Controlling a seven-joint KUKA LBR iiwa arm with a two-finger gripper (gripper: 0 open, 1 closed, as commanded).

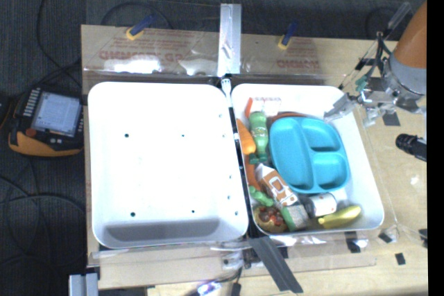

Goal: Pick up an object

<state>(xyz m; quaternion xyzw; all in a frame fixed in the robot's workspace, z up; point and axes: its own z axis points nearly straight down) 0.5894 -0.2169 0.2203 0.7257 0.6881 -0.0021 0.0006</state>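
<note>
The right bin (371, 180) holds a pile of objects. A blue divided plate (309, 152) lies on top at its middle. Along the bin's left wall are a green bottle-like item (258, 125) and an orange piece (245, 140). Toward the front lie a white and orange box (276, 187), a silver can (323, 204) and a yellow banana (340, 216). My gripper (344, 106) hovers over the bin's back right corner, just beyond the plate's far right edge, and nothing shows in it.
The left bin (104, 170) stands beside the right one, with a metal divider post (229, 38) behind them. Blue and yellow clips (140, 27) hold plastic sheeting at the back. A handheld pendant (48, 121) lies on the floor at left.
</note>
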